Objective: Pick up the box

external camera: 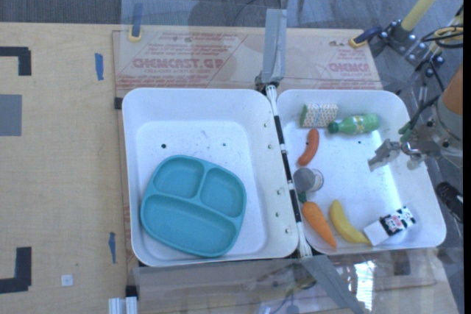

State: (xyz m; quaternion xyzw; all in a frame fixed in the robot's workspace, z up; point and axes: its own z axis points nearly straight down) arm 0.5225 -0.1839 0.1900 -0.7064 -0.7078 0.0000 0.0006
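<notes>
A small patterned box (319, 115) lies at the far end of the right bin (353, 169), next to a green bottle (355, 124). A white carton with black cow patches (391, 223) lies at that bin's near right corner. My gripper (397, 158) hangs over the right side of the right bin, open, with nothing between its fingers. It is well to the right of the patterned box and some way beyond the carton, touching neither.
The right bin also holds a red-orange sausage-like piece (310, 146), a grey can (307, 179), a carrot (319, 223) and a banana (346, 223). A teal divided plate (193, 205) lies in the left bin (147, 121). A ridge (283, 158) separates the bins.
</notes>
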